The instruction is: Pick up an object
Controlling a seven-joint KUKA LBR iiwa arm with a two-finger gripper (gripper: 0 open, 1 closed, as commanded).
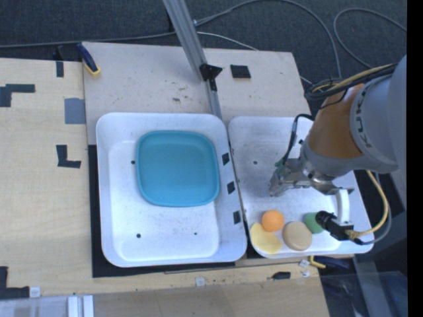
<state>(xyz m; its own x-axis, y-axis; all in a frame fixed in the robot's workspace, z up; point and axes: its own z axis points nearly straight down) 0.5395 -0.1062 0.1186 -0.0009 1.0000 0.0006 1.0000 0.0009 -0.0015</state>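
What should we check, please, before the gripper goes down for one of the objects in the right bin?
1. Targets in right bin: orange ball, tan piece, yellow piece, green piece along its near edge: ok.
2. Gripper above a target: not ok, it hangs over bare floor farther in.
3. Fingers open: cannot tell.
4. Gripper free of load: ok, nothing seen between its tips.
5. Targets spaced for a clean grasp: not ok, they crowd together.

Gripper (pixel 276 185) above R bin (pixel 254 137), nr orange ball (pixel 271 220)
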